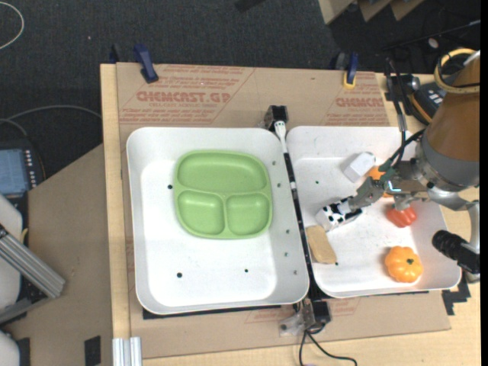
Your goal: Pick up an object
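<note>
In the right bin (305,147) my gripper (369,195) reaches in from the right, low over the bin floor. Its tip sits just right of a small black-and-white toy (334,215), close to it or touching; I cannot tell which. A white object (358,164) lies just above the gripper, with a small orange piece (375,173) beside it. A red object (402,216) rests right below the wrist. An orange pumpkin (402,264) sits near the bin's front right corner, and a tan block (321,245) lies near the front left.
The left bin (149,265) holds a green divided plate (223,193). A black rail (288,175) runs between the two bins. The arm's orange band (460,120) and grey wrist cover the right bin's right edge. Clamps hold the board at the back.
</note>
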Robot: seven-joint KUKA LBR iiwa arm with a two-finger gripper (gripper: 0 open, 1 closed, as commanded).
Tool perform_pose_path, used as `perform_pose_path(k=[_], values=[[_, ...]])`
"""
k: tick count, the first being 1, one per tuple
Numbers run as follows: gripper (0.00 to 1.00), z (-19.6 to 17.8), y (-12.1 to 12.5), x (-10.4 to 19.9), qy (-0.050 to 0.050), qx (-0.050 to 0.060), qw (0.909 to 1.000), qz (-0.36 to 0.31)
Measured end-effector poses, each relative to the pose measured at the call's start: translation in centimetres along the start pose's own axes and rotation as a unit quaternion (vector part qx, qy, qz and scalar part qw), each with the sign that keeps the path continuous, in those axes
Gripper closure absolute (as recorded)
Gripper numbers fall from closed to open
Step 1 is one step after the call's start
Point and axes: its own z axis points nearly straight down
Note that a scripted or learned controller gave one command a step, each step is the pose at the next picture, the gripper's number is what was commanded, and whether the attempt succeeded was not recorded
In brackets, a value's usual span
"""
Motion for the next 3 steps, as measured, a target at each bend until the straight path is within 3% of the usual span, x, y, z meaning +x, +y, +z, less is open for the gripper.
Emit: perform_pose_path(k=[1,2,3], values=[[0.00,-1.8,-1.7,7.9,0.002,0.001,1.0000,-0.004],[1.00,-2.8,-1.6,7.4,0.000,0.000,1.0000,0.000],[1.00,-2.5,-1.7,16.0,0.001,0.000,1.0000,-0.005]])
